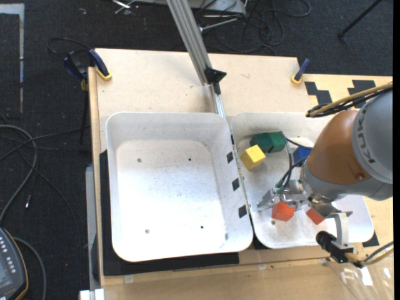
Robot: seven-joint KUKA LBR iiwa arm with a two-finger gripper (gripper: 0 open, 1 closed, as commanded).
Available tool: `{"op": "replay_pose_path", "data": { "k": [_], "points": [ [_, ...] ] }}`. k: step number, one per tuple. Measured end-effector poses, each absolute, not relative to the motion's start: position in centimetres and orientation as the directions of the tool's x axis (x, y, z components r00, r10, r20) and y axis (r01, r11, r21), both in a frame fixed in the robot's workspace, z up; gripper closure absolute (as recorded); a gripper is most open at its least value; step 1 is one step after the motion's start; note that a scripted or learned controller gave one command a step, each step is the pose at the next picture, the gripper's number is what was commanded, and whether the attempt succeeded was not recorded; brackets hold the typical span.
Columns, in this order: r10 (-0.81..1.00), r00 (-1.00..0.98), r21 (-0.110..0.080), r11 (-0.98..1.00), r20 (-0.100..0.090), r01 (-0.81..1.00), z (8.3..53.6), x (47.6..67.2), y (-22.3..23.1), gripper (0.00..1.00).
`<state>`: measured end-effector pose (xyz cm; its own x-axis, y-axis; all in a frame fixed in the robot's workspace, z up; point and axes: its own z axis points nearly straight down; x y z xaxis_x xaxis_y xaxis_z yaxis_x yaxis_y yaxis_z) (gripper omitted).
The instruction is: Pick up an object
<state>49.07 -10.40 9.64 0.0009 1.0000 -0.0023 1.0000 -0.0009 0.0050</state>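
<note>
Seen from the fixed camera above the bench, the grey arm with its orange band reaches in from the right and hangs low over the right-hand shallow white bin (pixel 262 237). Its two-finger gripper (pixel 279 200) points down toward the bin floor, and the small orange-red block (pixel 283 212) lies directly beneath the tips, touching or nearly touching them. Whether the block sits between the fingers cannot be told, nor how far apart they stand, because the wrist hides them. A second orange-red piece (pixel 314 216) lies just to the right, partly under the arm. Farther up the same bin, well apart from the gripper, a yellow cube (pixel 253 156) rests against a green block (pixel 270 142), with a blue object (pixel 302 154) near the arm. The left-hand white bin (pixel 119 167) lies across the divider. The nearest target is judged straight below.
</note>
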Motion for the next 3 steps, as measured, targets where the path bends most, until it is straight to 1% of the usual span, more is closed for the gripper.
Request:
{"op": "replay_pose_path", "data": {
  "k": [1, 2, 3],
  "points": [
    [1.000, 0.001, 0.006, -0.001, -0.002, 1.000, 10.6, 49.1, -10.4, 1.00],
    [1.000, -0.007, 0.007, 0.007, 0.001, 1.000, 19.9, 49.1, -6.2, 1.00],
    [1.000, -0.010, 0.000, 0.010, 0.003, 1.000, 19.5, 49.0, 1.0, 1.00]
  ]
}}
